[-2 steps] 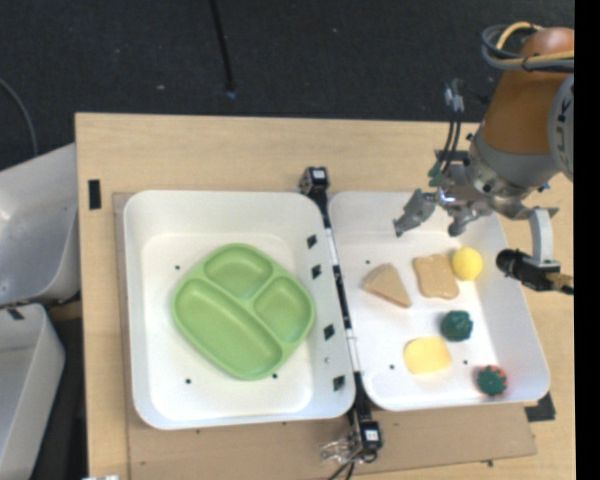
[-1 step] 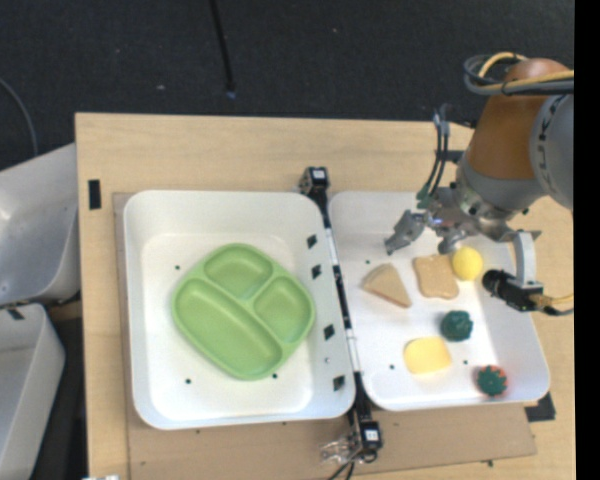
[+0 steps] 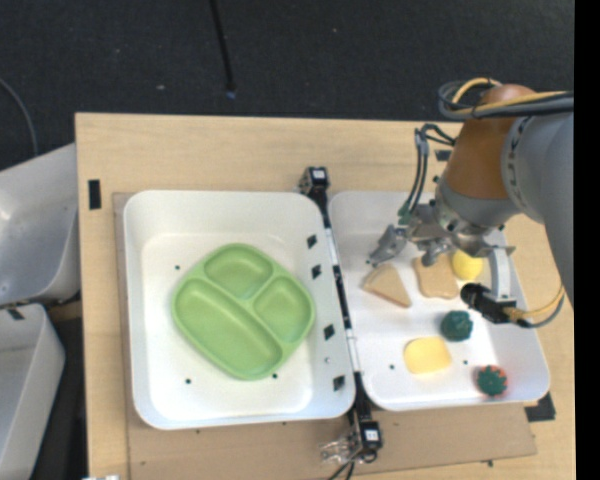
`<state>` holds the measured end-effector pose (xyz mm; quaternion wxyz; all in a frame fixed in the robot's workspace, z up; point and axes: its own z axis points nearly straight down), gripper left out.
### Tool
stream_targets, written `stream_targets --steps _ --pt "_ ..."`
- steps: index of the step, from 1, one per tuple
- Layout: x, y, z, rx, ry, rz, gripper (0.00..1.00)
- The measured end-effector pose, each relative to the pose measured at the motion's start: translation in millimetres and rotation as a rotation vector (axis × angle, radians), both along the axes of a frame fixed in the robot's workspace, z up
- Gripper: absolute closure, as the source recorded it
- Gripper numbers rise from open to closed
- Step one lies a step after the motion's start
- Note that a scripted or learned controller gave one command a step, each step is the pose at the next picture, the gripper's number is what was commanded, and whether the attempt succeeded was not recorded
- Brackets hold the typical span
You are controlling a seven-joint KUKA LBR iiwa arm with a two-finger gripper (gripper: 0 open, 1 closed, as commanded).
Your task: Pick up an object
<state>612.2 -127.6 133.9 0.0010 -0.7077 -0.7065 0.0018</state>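
My gripper hangs over the back half of the right bin. It is open, its two fingers spread wide with bare bin floor showing between them. Just in front of the left finger lies a tan wedge. A second tan piece lies under the right finger. A small yellow object sits beside that finger, partly hidden by the wrist. Nearer the front lie a dark green lump, a yellow oval and a small red-and-green object.
The left bin holds a light green divided plate. A ridge with black clips separates the two bins. A cable loops off the wrist over the right bin's right side.
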Motion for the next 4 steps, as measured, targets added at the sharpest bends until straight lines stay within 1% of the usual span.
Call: stream_targets --steps 1,2,3,4 --pt "-0.3 -1.1 -34.8 0.000 -0.002 -0.002 0.00" --pt "1.1 -2.4 -21.3 -0.001 -0.007 -0.006 1.00" --pt "1.3 0.2 22.9 0.000 -0.008 0.001 1.00" --pt "3.8 -4.0 87.4 -0.001 -0.011 0.003 1.00"
